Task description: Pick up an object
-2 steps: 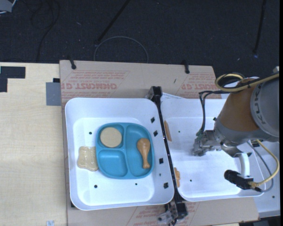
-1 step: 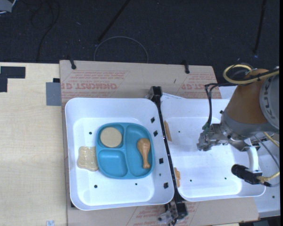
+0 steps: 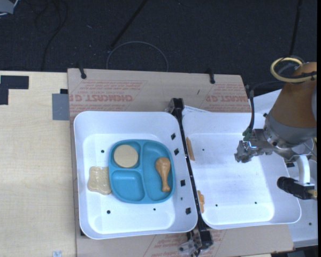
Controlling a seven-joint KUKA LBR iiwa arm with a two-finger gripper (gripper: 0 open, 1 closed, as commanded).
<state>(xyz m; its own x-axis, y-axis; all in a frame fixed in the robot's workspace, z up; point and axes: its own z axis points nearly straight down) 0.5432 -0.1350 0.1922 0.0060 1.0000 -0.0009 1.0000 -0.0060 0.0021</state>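
A: Over the right bin (image 3: 241, 218), near its far right side: the pincer (image 3: 245, 153), hanging on the grey arm (image 3: 289, 116).

B: Open or clenched?

A: Too small and dark to tell. Nothing seen held in it.

B: And the things to pick up?

A: All in the left bin (image 3: 85, 127). A blue tray (image 3: 129, 189) in the middle. On the tray, a round cookie (image 3: 125, 156) at the top left and a chicken leg (image 3: 163, 172) on the right side. Just beside the tray, touching its left edge, a piece of toast (image 3: 99, 180).

B: So, well apart from the pincer.

A: Yes, across the black divider (image 3: 183, 159) between the bins.

B: Trouble ahead?

A: Maybe plenty. Going straight down here: probably just a grab at the bare white floor. Crossing over too low: maybe a bump on the divider. The cookie and toast look flat, so likely hard to pinch. The chicken leg looks round and smooth, so maybe a slip. Grabbing the tray rim: maybe a tilt, with food sliding off.
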